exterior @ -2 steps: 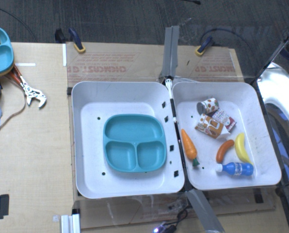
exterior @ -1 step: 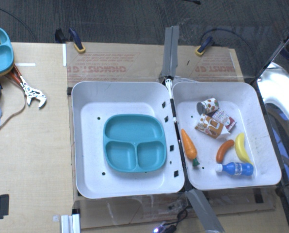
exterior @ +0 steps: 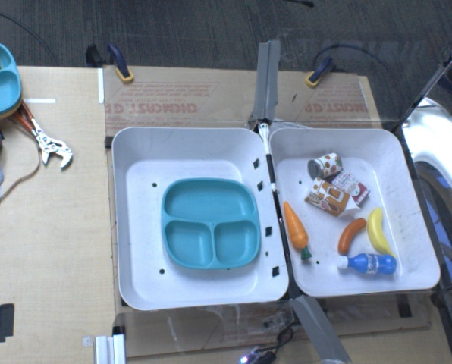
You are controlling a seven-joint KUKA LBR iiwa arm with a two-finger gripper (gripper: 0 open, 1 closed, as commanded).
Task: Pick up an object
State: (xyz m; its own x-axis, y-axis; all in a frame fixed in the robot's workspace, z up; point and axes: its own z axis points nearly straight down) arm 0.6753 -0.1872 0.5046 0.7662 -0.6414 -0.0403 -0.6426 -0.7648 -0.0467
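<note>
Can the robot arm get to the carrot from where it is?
Probably yes. The carrot lies by itself near the left wall of the right bin, nothing on top of it, and the arm waits at that bin's right edge.

We see an evenly, brightly lit bench under soft overhead light. The two white bins [exterior: 198,146] look almost washed out, with faint shadows along their inner walls. The teal divided plate [exterior: 211,223] casts hardly any shadow. A bright glare streaks the arm's curved grey casing [exterior: 437,139] at the right edge. Small items are slightly soft; the dark floor beyond stays dim and grainy.
</note>
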